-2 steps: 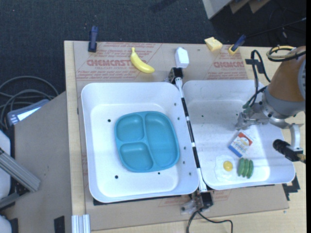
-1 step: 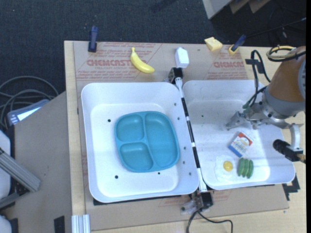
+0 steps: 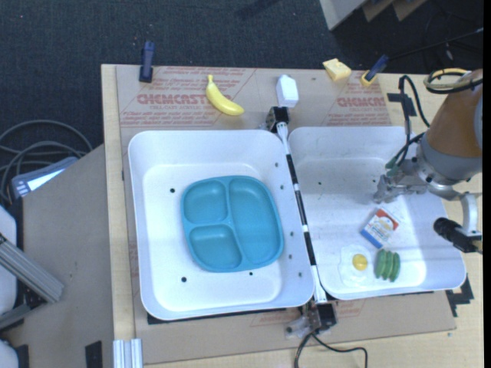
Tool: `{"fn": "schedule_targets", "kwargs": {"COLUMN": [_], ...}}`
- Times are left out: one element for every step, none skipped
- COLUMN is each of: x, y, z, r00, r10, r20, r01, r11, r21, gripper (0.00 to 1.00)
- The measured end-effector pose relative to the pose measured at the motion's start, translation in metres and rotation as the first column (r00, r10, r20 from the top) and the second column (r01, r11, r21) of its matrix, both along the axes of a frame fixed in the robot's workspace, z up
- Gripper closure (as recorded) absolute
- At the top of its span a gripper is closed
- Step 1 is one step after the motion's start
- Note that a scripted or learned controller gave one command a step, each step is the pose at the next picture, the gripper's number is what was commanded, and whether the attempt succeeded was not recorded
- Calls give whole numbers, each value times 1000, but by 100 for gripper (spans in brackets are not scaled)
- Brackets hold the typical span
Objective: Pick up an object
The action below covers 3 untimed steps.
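In the right bin (image 3: 337,148), a small blue, white and red carton (image 3: 380,227) lies near the middle right. A toy fried egg (image 3: 354,264) and a green pea pod (image 3: 387,265) lie at the bin's front. My gripper (image 3: 386,188) hangs low over the bin floor, just behind the carton and apart from it. Nothing shows in its grasp. The grey arm with its orange band (image 3: 454,129) comes in from the right.
A blue divided plate (image 3: 230,222) lies in the left bin (image 3: 153,167). On the bench behind the bins are a yellow banana (image 3: 222,99), a white block (image 3: 287,90), a piece of cheese (image 3: 336,69) and two blue clips (image 3: 146,60).
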<state>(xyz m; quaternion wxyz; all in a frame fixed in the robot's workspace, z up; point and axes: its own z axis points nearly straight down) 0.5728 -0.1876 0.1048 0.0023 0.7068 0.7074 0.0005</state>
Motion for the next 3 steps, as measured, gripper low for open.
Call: {"fn": "schedule_targets", "kwargs": {"x": [0,0,0], "y": [0,0,0], "z": [0,10,10], "r00": [1000,1000,1000], "r10": [0,0,0], "r20": [0,2,1], "r01": [0,0,0], "r11": [1000,1000,1000], "r21": [0,-1,-1], "gripper": [0,100,0]}}
